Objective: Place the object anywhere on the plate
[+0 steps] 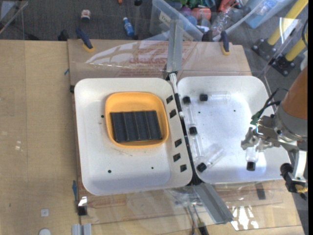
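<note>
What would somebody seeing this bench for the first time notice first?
Most eye-catching is the orange plate in the left bin, with a dark ribbed slab lying on it. In the right bin lie several clear tubes with black caps, mostly along its left wall. The pincer is over that bin's right side, just above one more black-capped tube.

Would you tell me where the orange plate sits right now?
The orange plate lies in the left bin, carrying a dark ribbed block.
</note>
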Tool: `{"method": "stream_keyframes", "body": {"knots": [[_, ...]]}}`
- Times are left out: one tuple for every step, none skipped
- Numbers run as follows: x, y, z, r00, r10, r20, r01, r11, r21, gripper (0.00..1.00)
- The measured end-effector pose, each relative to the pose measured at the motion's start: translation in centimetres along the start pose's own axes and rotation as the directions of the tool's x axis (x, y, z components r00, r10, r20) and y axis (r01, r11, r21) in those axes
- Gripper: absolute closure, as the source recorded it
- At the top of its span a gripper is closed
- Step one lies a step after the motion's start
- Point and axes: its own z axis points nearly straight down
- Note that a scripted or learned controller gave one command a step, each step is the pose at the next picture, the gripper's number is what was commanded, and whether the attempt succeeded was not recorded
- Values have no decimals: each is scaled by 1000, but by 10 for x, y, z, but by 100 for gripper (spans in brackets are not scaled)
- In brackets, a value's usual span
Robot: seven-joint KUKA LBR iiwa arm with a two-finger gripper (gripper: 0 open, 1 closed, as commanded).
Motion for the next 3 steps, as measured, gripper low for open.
{"method": "stream_keyframes", "body": {"knots": [[19,58,16,997,-83,1,83,997,-1,100],[60,96,-2,974,-227,2,227,974,-2,100],[94,141,15,922,-388,3,388,922,-3,100]]}}
